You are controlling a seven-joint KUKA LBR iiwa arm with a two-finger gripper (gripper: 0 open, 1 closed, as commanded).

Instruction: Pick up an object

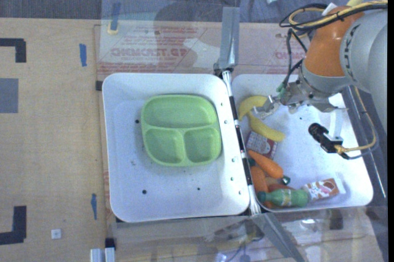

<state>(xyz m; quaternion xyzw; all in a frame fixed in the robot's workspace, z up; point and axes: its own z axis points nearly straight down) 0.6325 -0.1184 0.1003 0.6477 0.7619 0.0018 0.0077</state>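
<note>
Here the fingers (269, 108) sit low over the right bin (357, 184), state unreadable, cannot tell any hold. Banana (257, 115) lies directly beneath them; carrot (266, 164) further below.

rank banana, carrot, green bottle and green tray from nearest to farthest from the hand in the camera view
1. Banana, right bin, just beside the hand.
2. Carrot, right bin, lower down near the divider.
3. Green bottle, right bin's lower edge.
4. Green tray, left bin; roughly as far as the bottle, too close to call.
</note>
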